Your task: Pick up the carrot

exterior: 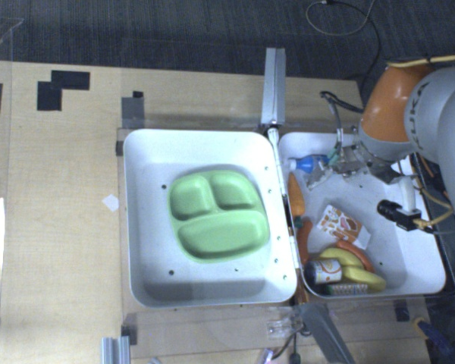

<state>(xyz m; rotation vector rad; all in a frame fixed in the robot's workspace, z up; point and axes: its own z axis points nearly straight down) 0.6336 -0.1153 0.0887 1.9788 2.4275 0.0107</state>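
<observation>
one banana point(354, 271), one can point(324, 272), one carrot point(296, 195), two bins point(136, 203).

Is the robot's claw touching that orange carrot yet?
Apart. In the camera view the gripper sits near the right bin's back, with bare white floor between it and the carrot along the left wall.

Glossy white plastic bins point(136, 226), matt green plastic tray point(216, 212), pale wood-look bench point(53, 226), metal divider rail point(273, 89).

- The arm point(432, 108) runs off the right edge.
- The gripper point(341, 160) is too small and cluttered to read.
- The can's point(324, 272) label is illegible.
</observation>
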